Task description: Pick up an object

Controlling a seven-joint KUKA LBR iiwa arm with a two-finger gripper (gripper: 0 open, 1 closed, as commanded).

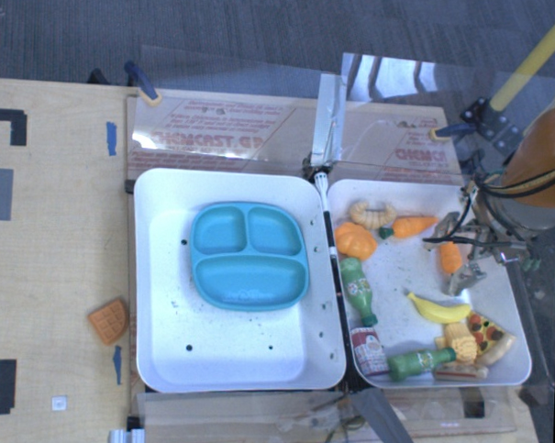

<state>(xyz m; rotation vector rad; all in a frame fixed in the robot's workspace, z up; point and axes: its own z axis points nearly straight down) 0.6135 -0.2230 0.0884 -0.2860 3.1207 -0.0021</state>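
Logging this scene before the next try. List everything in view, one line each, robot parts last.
Bins: 2, white, side by side on the bench.
Divided plate: 1, blue, in the left bin.
Bottles: 2, green, right bin, one near the divider, one along the front.
Banana: 1, yellow, right bin centre.
Carrot: 1, orange, right bin rear.
Orange pepper-like piece: 1, orange, right bin rear left.
Pizza slice: 1, right bin front right.
Waffle-like piece: 1, brown, bench left of the bins.
Gripper: 1, metal, low in the right bin beside a small orange item.
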